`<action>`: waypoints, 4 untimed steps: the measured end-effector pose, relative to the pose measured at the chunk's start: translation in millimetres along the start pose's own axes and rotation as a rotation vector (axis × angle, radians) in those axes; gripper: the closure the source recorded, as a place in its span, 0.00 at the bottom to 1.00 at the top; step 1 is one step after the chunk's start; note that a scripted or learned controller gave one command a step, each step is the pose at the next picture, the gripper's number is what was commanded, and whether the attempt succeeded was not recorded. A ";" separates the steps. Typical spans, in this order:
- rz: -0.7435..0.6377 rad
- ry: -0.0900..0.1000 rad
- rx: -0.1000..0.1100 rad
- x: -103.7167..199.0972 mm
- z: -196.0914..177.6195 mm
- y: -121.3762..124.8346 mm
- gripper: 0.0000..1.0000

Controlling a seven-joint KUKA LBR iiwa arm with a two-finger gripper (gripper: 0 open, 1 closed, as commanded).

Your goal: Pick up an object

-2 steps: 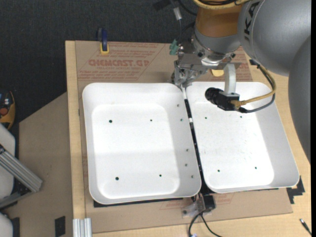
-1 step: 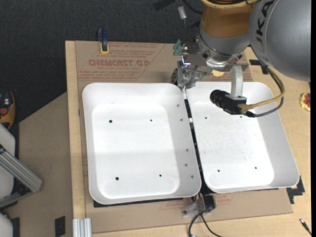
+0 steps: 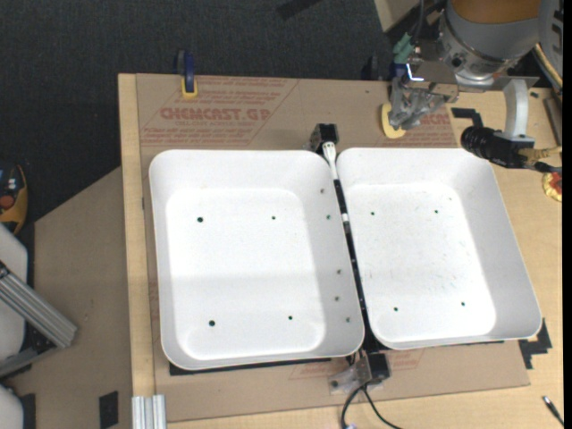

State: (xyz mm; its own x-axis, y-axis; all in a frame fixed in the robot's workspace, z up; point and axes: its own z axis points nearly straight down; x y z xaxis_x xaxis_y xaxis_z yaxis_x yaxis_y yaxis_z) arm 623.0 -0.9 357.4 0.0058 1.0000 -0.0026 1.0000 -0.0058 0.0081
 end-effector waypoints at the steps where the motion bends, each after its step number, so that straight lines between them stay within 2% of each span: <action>1: -0.014 0.005 0.018 94.2 87.1 -9.4 1.00; 2: -0.003 0.002 0.000 59.4 24.1 -4.0 1.00; 3: -0.013 0.004 0.019 141.7 134.0 10.6 1.00; 4: -0.003 0.003 0.002 102.7 68.7 28.0 1.00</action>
State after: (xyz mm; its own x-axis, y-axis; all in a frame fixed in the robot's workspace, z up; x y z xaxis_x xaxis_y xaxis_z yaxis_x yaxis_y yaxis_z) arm 652.1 101.4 288.6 0.0025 1.0000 -0.0001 1.0000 -0.0025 0.0062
